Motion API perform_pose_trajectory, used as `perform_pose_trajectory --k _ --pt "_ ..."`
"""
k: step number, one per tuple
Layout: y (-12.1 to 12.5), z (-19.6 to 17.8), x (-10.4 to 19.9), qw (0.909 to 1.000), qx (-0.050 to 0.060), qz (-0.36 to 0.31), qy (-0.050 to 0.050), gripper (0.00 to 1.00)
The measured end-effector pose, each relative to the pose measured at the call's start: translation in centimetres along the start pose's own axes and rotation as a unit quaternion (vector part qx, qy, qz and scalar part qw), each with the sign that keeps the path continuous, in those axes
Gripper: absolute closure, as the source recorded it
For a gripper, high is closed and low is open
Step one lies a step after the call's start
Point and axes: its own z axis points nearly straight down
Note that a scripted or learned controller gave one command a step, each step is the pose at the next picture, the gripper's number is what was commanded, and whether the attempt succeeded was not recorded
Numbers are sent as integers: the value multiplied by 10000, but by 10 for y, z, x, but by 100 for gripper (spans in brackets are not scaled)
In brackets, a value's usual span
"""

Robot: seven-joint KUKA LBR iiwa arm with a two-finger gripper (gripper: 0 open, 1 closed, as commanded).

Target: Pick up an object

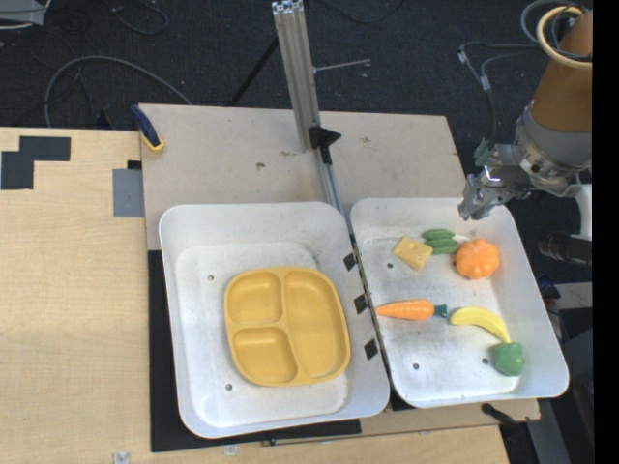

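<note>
The right bin holds toy foods: a yellow cheese wedge, a green pea pod, an orange pumpkin, a carrot, a yellow banana and a green piece. My gripper hangs over the bin's far right corner, above and just beyond the pumpkin and pea pod. Nothing shows between its fingers.
The left bin carries a yellow divided plate. A metal post rises behind the bins at centre. A wooden bench top lies to the left. Cables run across the dark floor at the back.
</note>
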Motion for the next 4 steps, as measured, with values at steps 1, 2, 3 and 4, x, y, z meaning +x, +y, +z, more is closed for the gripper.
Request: perform_pose_trajectory --k 1,2,3,4 --pt "-8 19 45 10000 43 -11 13 100" --pt "-7 22 96 10000 36 -14 16 100" --pt "-20 40 142 10000 45 -10 11 100" --pt "-22 43 186 10000 40 -12 10 100"
